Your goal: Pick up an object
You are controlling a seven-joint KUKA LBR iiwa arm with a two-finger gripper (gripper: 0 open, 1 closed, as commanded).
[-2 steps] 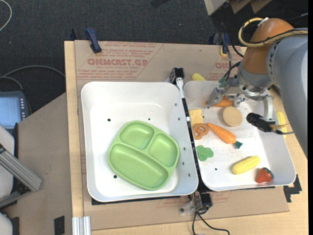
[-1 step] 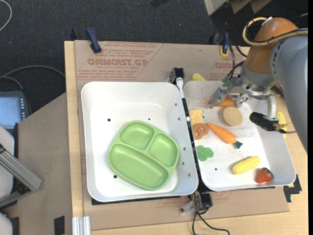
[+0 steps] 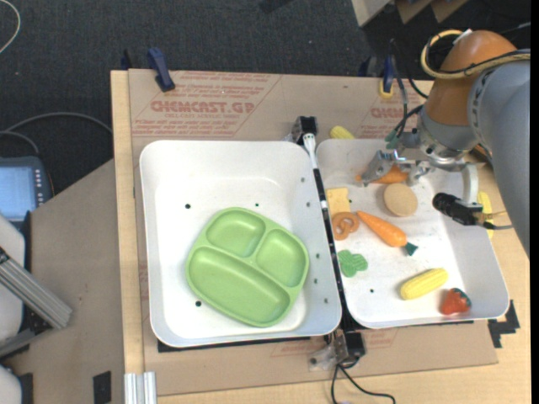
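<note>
My gripper (image 3: 397,165) hangs low over the far part of the right bin (image 3: 480,263). Directly under it lies a small orange piece (image 3: 386,176), partly hidden by the gripper; whether it is gripped cannot be seen. Just in front sits a round tan ball (image 3: 400,200). Toward the bin's middle an orange carrot (image 3: 382,229) with a green tip lies slanted. A yellow corn cob (image 3: 423,283) and a red fruit (image 3: 454,301) rest near the front right corner.
A yellow block (image 3: 338,201), an orange ring (image 3: 344,225) and a green leafy piece (image 3: 352,264) line the right bin's left wall. A small yellow item (image 3: 342,132) lies by its far rim. The left bin (image 3: 168,183) holds a green divided plate (image 3: 247,264).
</note>
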